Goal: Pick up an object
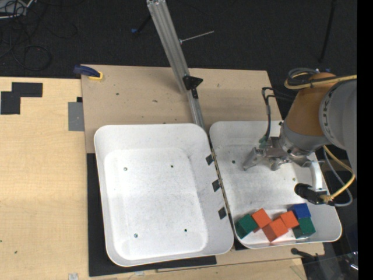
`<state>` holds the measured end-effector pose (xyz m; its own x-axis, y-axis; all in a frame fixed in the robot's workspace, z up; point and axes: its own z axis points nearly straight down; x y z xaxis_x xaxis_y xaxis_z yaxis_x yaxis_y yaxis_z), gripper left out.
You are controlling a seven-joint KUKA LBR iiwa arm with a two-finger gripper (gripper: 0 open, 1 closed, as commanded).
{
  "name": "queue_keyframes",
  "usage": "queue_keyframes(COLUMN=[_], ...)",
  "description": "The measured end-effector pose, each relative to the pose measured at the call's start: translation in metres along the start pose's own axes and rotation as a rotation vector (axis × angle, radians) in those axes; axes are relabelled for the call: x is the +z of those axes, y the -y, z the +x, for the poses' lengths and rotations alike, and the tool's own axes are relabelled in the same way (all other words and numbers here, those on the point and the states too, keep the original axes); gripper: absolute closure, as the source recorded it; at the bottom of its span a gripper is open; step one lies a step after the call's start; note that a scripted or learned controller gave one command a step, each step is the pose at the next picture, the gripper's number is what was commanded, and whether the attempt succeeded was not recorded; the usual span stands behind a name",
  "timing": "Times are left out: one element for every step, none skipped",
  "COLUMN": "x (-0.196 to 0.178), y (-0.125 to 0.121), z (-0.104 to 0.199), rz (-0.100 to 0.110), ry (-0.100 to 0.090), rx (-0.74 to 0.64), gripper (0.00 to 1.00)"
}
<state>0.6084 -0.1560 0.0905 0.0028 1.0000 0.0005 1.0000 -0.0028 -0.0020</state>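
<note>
Sitting in a little pile at about 5 o'clock in the right-hand shallow white plastic bin (233, 134) are the small blocks: a green cube (246, 225), an orange cube (261, 217), a bigger orange block (280, 225), a blue cube (301, 210) & a dark green cube (304, 228). They touch each other by the bin's near rim. Up at 12 o'clock from the pile, well apart from it, hangs the grey metal two-finger gripper (265, 159); its fingers look spread apart w/ nothing between them. At 9 o'clock is the left-hand wide white bin (116, 134). A silver metal rail (173, 48) leans at 12 o'clock.
</note>
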Motion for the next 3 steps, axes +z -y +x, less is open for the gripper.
queue_keyframes(x=[-0.010,-0.073,-0.121], y=[0.000,0.002,-0.003], z=[-0.001,0.000,-0.008], rz=[0.000,-0.006,-0.005], ry=[-0.001,0.001,0.002], rx=[0.005,0.000,-0.002], gripper=[1.00,1.00,1.00])
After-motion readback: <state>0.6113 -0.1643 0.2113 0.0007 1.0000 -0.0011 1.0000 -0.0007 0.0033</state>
